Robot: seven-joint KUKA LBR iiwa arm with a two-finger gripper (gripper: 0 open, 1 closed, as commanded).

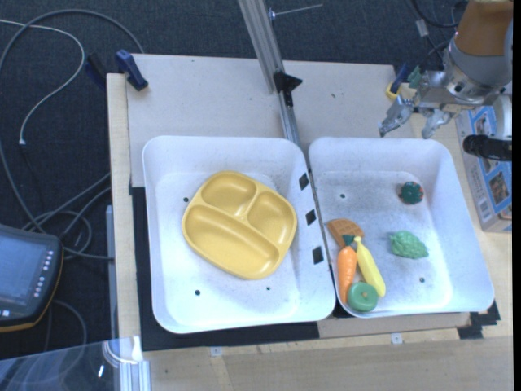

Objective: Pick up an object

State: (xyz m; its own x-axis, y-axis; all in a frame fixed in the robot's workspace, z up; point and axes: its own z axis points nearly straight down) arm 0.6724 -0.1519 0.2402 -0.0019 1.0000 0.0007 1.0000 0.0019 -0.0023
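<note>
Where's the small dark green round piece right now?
The small dark green round piece lies in the right white bin, near its far right corner, apart from the light green leafy piece nearer the camera.

A yellow divided tray (239,233) lies in the left bin (163,165), tilted a little askew. A metal pole (259,27) slants up from the bench (203,96) behind the bins, a blue clamp (132,68) grips the bench's far left corner (cables (49,63) loop on the dark floor beyond it), and a tablet-like screen (24,275) sits at the left edge.
</note>
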